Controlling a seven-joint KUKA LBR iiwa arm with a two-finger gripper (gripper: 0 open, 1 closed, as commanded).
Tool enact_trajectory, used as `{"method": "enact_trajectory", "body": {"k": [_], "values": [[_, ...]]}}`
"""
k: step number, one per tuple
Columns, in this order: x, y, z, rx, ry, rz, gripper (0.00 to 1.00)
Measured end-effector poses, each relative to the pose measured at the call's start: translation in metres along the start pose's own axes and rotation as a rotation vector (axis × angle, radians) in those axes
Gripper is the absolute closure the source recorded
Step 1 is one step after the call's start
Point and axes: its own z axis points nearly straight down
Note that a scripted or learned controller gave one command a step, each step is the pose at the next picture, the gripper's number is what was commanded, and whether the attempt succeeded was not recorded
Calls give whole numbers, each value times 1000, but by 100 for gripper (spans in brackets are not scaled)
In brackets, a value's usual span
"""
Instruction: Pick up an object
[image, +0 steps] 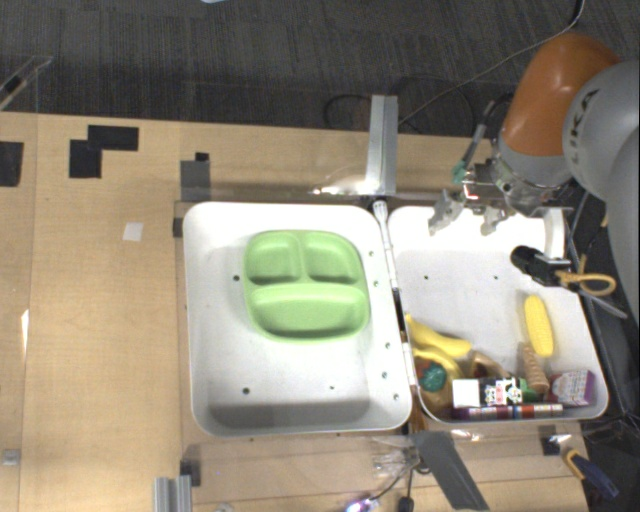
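The loose objects crowd the lower edge of the right bin (470, 275), at lower right of the frame. 1 yellow corn cob (538, 325) lies near the right wall. 1 yellow banana (440, 346) and 1 teal ball (433, 378) sit at the pile's left. 1 white box (466, 392), 1 marker (520, 409) and 1 brown piece (533, 370) overlap, and their shapes are hard to make out. The gripper (462, 225) hangs over the bin's upper edge with its fingers spread apart, well apart from the pile. 1 green 3-part plate (303, 283) lies in the left bin (215, 400).
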Motion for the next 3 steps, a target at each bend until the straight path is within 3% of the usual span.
{"method": "enact_trajectory", "body": {"k": [1,2,3], "values": [[-113,-31,39,-1,-3,27,0],[-119,-91,94,-1,-1,-143,0],[-124,-97,99,-8,-1,-3,0]]}}
